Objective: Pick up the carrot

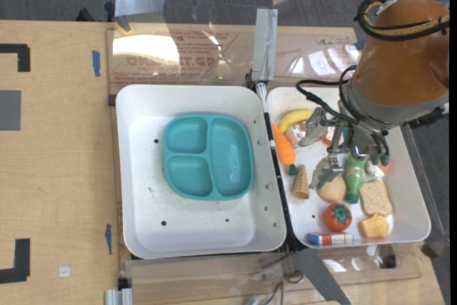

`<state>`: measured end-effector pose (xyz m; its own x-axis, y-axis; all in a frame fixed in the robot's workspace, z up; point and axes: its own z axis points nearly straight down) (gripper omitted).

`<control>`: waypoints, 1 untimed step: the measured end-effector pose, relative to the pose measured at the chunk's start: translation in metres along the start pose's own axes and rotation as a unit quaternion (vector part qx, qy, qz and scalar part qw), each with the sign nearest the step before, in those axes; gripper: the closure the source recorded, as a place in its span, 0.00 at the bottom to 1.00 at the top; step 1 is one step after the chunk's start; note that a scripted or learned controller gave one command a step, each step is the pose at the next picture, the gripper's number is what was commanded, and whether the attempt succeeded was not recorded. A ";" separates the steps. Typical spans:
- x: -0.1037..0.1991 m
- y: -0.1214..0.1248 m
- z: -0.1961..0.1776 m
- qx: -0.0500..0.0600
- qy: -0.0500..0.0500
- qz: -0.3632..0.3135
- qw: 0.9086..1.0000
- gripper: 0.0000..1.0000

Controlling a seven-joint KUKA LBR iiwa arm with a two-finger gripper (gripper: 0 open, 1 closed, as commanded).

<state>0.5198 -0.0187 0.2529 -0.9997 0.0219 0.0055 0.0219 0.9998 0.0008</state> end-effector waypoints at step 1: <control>-0.040 -0.013 0.071 0.000 0.000 -0.060 0.998 0.00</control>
<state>0.5594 -0.0322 0.1819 -0.9951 -0.0988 0.0053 -0.0987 0.9951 0.0015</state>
